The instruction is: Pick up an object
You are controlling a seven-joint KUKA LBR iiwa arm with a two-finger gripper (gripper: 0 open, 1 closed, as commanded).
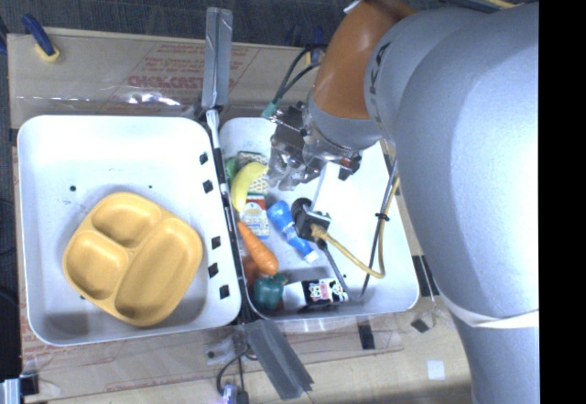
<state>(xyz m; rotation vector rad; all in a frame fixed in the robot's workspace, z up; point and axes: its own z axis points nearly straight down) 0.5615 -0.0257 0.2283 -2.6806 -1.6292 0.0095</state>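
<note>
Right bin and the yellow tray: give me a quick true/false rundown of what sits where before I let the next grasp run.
1. The yellow tray lies in the left bin. True.
2. The carrot lies in the left bin. False: it lies in the right bin, near the divider.
3. The gripper is over the right bin, close to the banana. True.
4. The blue bottle rests on the yellow tray. False: it lies in the right bin, beside the carrot.
5. The yellow tray has three compartments. True.
</note>
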